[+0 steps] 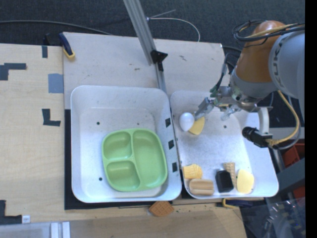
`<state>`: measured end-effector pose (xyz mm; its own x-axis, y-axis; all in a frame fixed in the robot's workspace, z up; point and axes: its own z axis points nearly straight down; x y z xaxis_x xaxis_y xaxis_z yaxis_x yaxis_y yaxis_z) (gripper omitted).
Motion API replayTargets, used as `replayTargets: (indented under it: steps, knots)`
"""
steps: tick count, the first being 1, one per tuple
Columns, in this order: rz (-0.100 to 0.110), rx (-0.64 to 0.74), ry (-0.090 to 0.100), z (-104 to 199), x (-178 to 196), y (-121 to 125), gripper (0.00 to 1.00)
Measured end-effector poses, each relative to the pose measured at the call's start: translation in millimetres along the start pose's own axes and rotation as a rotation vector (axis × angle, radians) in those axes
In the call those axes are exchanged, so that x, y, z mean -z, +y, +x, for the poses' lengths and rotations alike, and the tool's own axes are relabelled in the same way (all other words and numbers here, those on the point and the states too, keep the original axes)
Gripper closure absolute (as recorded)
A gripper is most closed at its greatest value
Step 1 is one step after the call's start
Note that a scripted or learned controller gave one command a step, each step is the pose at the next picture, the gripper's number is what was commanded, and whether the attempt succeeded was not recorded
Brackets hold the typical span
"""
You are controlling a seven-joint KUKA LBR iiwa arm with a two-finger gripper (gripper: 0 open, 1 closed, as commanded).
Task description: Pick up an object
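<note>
Reaching into the right white bin, the grey arm's pincer hangs, fingers spread apart, beside a small white ball and yellow wedge, likely lining up a grasp.

Smooth white plastic, faintly glossy and lightly speckled, for both bins. Glossy moulded green plastic in the divided plate. Pale wood-grain laminate, matt, on the bench, patched with dull grey and black tape. Brushed bare metal along the slanted rail. Shiny orange and satin grey shell on the arm. Smooth, glossy white egg; waxy yellow wedge beside it.
</note>
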<state>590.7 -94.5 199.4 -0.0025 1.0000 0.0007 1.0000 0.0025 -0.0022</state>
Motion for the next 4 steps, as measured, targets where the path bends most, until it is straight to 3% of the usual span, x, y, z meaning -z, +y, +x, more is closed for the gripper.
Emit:
replayTargets:
  steps: [1, 3, 4]
  knots:
    - [0.000, -0.001, 0.000, 0, 0, 0, 0.00]
    - [0.006, -0.001, 0.000, 1, -94, -5, 0.00]
    - [0.000, -0.001, -0.002, 1, -112, -6, 0.00]
